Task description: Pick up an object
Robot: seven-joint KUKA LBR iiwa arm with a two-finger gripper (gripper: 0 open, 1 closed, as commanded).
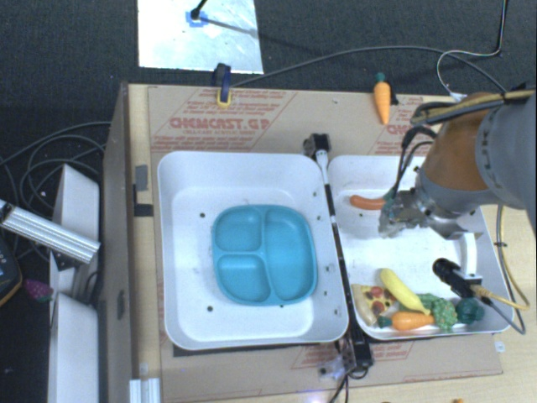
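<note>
In the right bin (361, 172) lie toy foods: a sausage (366, 201) near the back, a yellow banana (400, 290), a pizza slice (374, 300), an orange carrot (410, 320) and green broccoli (445, 311) along the front. My gripper (394, 217) hangs over the middle of that bin, just right of and in front of the sausage. The wrist above it hides its tips, and nothing visible sits in its grasp.
The left bin (189, 183) holds a blue divided plate (263, 253). Another toy carrot (383, 99) lies on the cardboard behind the bins. A black clamp (319, 145) sits where the bins meet. Cables run along the right side.
</note>
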